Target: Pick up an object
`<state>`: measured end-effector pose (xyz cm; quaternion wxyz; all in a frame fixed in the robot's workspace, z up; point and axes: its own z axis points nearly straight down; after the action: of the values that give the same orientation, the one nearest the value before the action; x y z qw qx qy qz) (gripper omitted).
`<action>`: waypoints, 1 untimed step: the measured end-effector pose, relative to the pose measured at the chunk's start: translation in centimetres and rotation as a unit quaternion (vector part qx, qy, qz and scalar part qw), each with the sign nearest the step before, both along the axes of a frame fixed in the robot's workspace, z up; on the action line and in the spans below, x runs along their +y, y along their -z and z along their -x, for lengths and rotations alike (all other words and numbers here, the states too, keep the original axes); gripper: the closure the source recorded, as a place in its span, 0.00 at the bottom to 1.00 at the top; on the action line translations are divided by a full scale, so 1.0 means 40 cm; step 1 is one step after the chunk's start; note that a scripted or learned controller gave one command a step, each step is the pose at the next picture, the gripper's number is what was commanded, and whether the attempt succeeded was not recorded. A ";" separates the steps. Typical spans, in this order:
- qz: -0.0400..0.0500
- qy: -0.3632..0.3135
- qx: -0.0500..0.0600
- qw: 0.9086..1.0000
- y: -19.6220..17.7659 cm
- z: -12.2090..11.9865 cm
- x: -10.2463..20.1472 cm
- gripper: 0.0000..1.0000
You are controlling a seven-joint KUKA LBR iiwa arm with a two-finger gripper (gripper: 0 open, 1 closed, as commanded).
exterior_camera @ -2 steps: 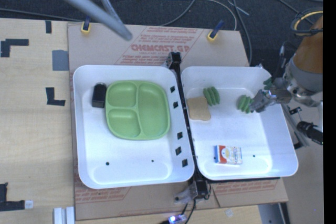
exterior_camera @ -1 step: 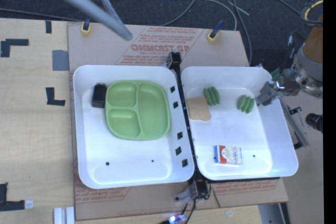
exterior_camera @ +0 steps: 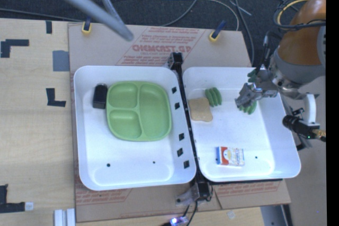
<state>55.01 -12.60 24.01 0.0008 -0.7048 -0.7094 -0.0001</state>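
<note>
Over the right bin (exterior_camera: 275,164), near its upper right part, the gripper (exterior_camera: 248,98) is hanging at the end of the grey arm (exterior_camera: 296,61), which is reaching in from the right side with its orange band (exterior_camera: 307,16) showing above the wrist. A small green object (exterior_camera: 249,107) is sitting directly under the fingertips and is partly covered by them. Whether the fingers are closing on this object or only standing over it, I cannot tell, because the metal parts and the green piece are overlapping in the view.

Further left in the same bin, a green ribbed object (exterior_camera: 213,96) is lying near the dividing wall, and a tan flat piece (exterior_camera: 201,110) is lying just beside it, touching or almost touching it on its lower left. A small white box with red and blue print (exterior_camera: 230,156) is resting flat near the front of this bin, well apart from the other things.

Inside the left bin (exterior_camera: 106,172), a light green divided plate (exterior_camera: 139,111) with three compartments is lying in the middle. A small black object (exterior_camera: 99,96) is sitting just beside the plate's left edge.

Both bins are standing side by side on a cardboard sheet (exterior_camera: 159,42) with red print, which is lying on the wooden bench (exterior_camera: 32,129).
</note>
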 end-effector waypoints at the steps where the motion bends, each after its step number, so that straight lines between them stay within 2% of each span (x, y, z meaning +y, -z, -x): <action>1: 0.000 0.000 0.000 1.000 -0.011 -0.007 0.119 1.00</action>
<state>55.29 -7.85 24.44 0.0008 -0.7047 -0.7095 -0.0003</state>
